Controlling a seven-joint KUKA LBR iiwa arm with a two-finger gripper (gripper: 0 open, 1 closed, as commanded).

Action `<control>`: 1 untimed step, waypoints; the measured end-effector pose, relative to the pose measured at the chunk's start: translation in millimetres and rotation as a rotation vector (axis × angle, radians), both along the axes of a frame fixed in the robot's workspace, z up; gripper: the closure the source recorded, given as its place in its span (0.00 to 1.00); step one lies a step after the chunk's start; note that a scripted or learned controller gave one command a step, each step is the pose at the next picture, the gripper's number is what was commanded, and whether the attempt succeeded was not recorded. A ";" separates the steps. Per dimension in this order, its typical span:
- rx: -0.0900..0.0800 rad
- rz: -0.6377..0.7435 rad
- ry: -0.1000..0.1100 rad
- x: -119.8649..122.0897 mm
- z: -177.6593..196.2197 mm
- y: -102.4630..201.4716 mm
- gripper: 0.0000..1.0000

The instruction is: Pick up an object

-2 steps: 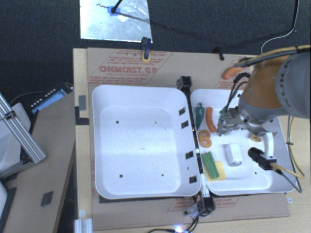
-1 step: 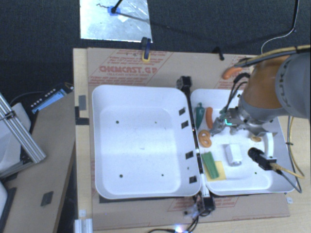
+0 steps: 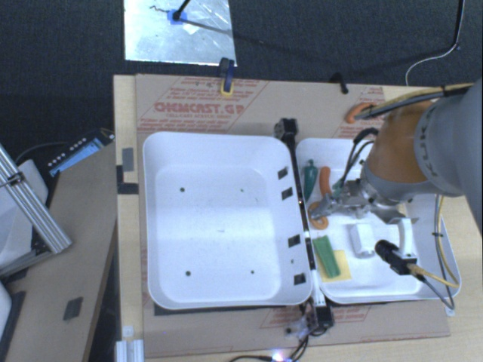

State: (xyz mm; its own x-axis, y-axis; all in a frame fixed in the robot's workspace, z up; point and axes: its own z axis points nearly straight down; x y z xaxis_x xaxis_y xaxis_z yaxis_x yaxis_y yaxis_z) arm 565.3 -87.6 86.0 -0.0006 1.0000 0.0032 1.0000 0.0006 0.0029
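Two white bins: the left bin (image 3: 219, 217) and the right bin (image 3: 377, 285) holding one green-and-yellow sponge (image 3: 330, 256), one green marker (image 3: 310, 178), one orange piece (image 3: 325, 179), one white block (image 3: 360, 240), gripper (image 3: 326, 206) above them, its opening impossible to tell

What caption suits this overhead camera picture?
Robot arm lowers its gripper into the right bin among small objects.

two bins (image 3: 219, 145) side by side, sponge (image 3: 330, 258) in right
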 end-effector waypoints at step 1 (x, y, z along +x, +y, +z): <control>-0.004 -0.003 -0.003 -43.7 0.6 -18.2 0.00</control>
